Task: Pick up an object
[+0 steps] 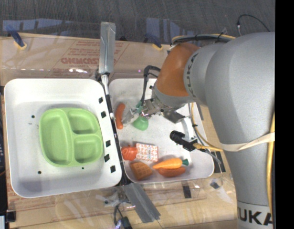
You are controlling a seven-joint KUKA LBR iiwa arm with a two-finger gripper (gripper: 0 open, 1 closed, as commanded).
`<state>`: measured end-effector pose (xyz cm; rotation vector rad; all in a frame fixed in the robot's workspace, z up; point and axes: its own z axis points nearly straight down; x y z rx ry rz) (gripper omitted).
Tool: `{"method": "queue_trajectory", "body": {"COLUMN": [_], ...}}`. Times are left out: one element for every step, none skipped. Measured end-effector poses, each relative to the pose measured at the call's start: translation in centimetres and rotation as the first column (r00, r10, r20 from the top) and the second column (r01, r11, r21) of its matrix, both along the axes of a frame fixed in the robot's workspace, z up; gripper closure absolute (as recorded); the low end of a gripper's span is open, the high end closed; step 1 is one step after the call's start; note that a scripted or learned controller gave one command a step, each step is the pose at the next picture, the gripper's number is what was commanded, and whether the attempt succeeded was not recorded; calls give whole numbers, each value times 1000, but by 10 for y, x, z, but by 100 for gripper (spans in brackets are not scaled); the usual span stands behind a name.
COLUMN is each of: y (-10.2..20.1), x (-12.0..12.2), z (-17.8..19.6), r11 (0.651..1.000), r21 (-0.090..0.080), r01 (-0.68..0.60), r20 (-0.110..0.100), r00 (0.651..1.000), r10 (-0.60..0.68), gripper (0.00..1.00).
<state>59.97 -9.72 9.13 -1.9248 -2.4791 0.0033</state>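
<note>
Sausage upright, long axis near-far; pincer beside.

White capitals reading "UKA", the visible part of the maker's name, stand on the grey base of the robot arm at the lower right corner, the first letter cut off by the arm's edge. Red print runs across the clear plastic sheet taped to the bench behind the left bin; its larger line appears to begin "CHEMCAS", the rest too faint to read. A small red-and-white packet in the right bin carries printing too small to make out.
</note>
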Motion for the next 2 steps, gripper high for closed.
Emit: {"method": "queue_trajectory", "body": {"y": [1, 14], "x": [0, -17], "z": [9, 102], "r11": [1000, 996], "r21": [1, -1], "r01": [-5, 86], "r20": [-2, 4], "r00": [1000, 996], "r10": [5, -86], "gripper": [100, 100]}}
